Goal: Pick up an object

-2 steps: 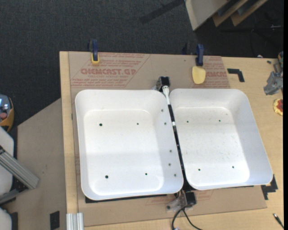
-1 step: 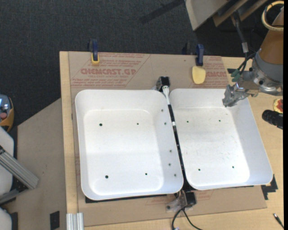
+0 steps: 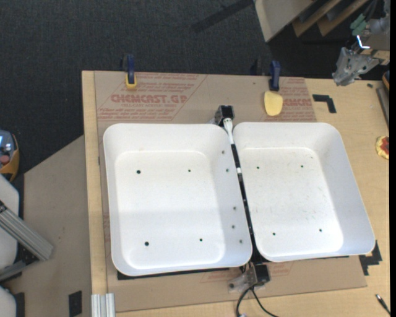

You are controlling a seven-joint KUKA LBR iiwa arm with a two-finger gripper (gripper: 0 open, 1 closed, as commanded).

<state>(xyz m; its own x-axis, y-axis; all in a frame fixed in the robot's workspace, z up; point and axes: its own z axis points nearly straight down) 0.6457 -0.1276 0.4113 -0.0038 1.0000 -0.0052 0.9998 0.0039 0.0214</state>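
Observation:
Two shallow white bins lie side by side on a brown board, the left bin (image 3: 117, 186) and the right bin (image 3: 346, 186). A small yellow object (image 3: 273, 103) lies on the board just behind the right bin, outside it. At the view's right edge, a small red and yellow thing (image 3: 383, 146) rests on the bench beside the right bin. A grey metal part that looks like my gripper (image 3: 349, 65) hangs at the top right, beyond the bins' far corner and well apart from both objects.
Two blue clamps (image 3: 129, 69) (image 3: 274, 73) pin the board's far edge. A black bar with a cable (image 3: 235, 167) runs between the bins. Wooden clutter (image 3: 309, 18) stands at the top right, and a metal rail (image 3: 25, 232) crosses the left edge.

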